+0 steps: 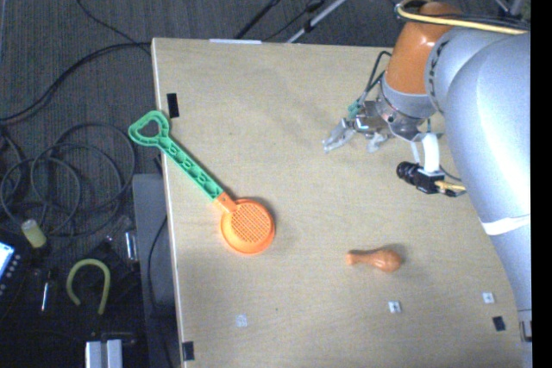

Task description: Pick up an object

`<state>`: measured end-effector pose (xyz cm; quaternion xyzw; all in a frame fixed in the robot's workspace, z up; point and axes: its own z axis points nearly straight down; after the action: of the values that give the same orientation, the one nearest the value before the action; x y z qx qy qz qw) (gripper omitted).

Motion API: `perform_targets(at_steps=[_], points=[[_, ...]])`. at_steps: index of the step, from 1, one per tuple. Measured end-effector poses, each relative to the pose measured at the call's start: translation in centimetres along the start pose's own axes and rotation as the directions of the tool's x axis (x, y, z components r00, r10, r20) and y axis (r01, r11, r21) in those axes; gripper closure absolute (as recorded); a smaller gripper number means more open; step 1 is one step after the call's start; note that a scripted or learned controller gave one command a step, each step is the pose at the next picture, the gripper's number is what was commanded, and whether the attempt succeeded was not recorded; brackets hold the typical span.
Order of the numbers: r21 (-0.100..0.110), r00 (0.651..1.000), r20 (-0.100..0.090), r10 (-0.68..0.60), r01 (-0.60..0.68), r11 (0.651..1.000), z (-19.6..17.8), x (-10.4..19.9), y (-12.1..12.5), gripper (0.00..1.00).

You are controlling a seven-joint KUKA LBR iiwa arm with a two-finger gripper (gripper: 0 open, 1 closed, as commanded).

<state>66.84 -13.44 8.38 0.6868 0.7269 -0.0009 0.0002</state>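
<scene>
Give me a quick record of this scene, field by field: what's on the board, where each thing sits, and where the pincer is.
surface: tan board
object 1: sieve spoon with green handle and orange mesh head, lying diagonally on the board's left side, handle end over the left edge
object 2: small orange pear-shaped piece, lying flat near the front right
pincer: above the board's right part, apart from both objects
held: nothing visible between the fingers
arm: grey with orange band, entering from the right

Green-handled orange strainer (207, 185) flat (handle up-left); small orange peg (376, 258) lower right.
</scene>
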Motion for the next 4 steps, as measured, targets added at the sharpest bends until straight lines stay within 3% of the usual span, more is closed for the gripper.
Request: perform_targets(at_steps=[1, 2, 3, 4], points=[[0.001, 1.0, 0.006, -0.001, 0.001, 1.0, -0.9, -0.1, 0.0, 1.0], [0.002, 1.0, 0.006, -0.001, 0.001, 1.0, -0.9, 0.0, 0.0, 0.0], [-0.002, 0.997, 0.003, -0.083, 0.083, 0.997, -3.1, -9.0, -0.5, 0.0], [0.0, 0.937, 0.001, -0.348, 0.348, 0.937, 0.0, -8.7, -0.4, 0.0]])
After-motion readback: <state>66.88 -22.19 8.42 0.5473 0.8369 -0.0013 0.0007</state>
